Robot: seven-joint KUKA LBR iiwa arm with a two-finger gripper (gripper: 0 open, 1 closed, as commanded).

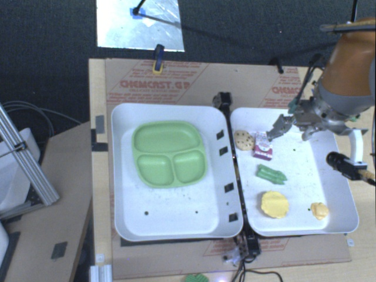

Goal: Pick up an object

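Dark carpet surrounds a desk [176, 78] topped with brown printed cardboard, and two shallow white bins sit on it side by side.

Furthest left is the left bin [126, 216], which carries a pale green divided tray [169, 153] with three compartments, lying flat and a little toward the bin's far side. Nothing rests in the tray.

Past the black clips along the seam comes the right bin [341, 216], where all the loose things lie. A tan cookie [242, 138] sits near the bin's far left corner. Just beside it, to the right, lies a small pink and white packet [262, 150]. Nearer the camera is a green toy vegetable [271, 174], tilted, and below that a round yellow piece [274, 204]. A smaller yellow lump [319, 210] lies near the bin's front right edge, well apart from the rest.

Over the far part of this bin hangs the hand [291, 126], reaching in from the right under the orange band of the arm. Its two fingers are spread apart with nothing between them; the left fingertip [276, 128] points down toward the packet and looks close above it, though contact cannot be judged.

By my reading, the task is in its approach: no object is lifted, every piece lies on the bin floor, and closing on something and raising it are both left to do.
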